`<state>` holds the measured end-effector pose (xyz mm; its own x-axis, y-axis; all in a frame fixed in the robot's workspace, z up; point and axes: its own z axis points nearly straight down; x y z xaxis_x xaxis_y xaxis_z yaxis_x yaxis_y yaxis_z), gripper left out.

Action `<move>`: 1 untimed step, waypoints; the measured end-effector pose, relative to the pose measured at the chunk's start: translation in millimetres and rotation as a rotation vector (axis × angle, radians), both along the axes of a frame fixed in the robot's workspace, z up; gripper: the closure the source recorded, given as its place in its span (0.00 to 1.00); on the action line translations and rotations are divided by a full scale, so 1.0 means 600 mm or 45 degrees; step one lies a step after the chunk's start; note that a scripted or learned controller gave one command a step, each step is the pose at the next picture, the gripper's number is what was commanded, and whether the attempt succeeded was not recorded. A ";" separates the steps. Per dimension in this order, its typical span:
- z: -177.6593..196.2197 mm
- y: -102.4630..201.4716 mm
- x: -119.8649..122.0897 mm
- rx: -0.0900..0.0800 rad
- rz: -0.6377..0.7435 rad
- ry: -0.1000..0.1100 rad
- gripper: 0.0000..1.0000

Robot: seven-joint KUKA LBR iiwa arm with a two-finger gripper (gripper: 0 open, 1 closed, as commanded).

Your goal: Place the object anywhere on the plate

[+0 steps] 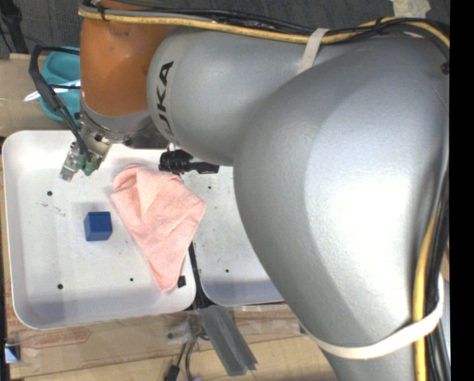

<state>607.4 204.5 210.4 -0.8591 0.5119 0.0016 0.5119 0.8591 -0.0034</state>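
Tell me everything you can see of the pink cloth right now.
The pink cloth looks like soft, thin fabric, crumpled and folded into a rough wedge. It lies flat on the floor of the left bin, its lower tip reaching the bin's right rim. The blue cube sits apart on its left. The arm overhangs its top edge.

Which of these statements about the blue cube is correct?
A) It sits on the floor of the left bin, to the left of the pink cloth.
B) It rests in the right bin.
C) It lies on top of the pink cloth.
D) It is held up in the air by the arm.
A: the blue cube sits on the white floor of the left bin, apart from the pink cloth, which lies to its right.
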 end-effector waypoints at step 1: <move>-0.204 -0.032 0.020 -0.001 -0.070 0.003 1.00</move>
<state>619.4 185.2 87.7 -0.8297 0.5582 0.0032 0.5581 0.8297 -0.0053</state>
